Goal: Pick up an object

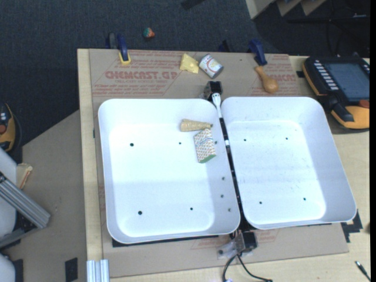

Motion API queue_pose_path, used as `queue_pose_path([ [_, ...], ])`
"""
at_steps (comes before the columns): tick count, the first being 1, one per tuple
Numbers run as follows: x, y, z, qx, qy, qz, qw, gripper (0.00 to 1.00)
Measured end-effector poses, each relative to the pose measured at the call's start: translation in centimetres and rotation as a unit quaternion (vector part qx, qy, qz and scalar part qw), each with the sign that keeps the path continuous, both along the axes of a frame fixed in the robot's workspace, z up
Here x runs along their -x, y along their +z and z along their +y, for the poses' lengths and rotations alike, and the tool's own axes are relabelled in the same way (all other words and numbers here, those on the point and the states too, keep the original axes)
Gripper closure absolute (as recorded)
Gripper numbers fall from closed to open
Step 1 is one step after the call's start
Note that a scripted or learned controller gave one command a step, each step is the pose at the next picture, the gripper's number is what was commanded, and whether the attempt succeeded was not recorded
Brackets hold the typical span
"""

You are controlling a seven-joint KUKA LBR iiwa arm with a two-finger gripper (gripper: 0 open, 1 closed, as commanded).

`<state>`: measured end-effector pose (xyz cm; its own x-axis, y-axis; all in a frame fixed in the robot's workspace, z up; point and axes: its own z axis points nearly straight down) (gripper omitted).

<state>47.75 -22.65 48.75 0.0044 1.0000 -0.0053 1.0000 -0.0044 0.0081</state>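
Hand: whether it is released, clenched or grasping anything cannot be told here; nothing on the table looks lifted.
Likeliest targets: a tan tapered piece (195, 125) and a patterned packet (204, 145), both in the left bin (117, 175), in its far right part, near the wall it shares with the right bin (329, 175).
Spacing: the packet's upper end sits just beside the tan piece, perhaps touching; the view does not settle it.
Tan piece, axis: its long axis runs across the view, left to right, and the slimmer end seems to point right, toward the shared wall.
Packet, axis: its long axis runs from the far side to the near side, leaning slightly, and it lies flat on the bin floor.
Risk, crowding: a grasp on one could nudge or drag the other, since they lie so close.
Risk, wall: a descent on the packet's right side could strike the bin wall.
Risk, shape: the flat packet may slide out of a pinch; the tan piece, if round, may roll when touched.
Beyond the bins: a yellow wedge (189, 64), a small white container (211, 66) and a wooden-handled tool (267, 79) lie on the table (94, 75).
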Motion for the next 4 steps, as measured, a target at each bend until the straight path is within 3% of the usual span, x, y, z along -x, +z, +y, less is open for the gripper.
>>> queue_pose_path([
  [1,-2.7,-12.7,4.8,-0.0052,0.005,0.010,0.9999,1.00],
  [2,-3.7,5.9,6.5,0.0008,0.004,-0.007,1.0000,1.00],
  [3,-3.7,4.8,6.4,-0.0020,0.003,0.003,1.0000,0.00],
  [4,-0.1,1.5,13.8,-0.0040,0.006,0.006,1.0000,0.00],
])
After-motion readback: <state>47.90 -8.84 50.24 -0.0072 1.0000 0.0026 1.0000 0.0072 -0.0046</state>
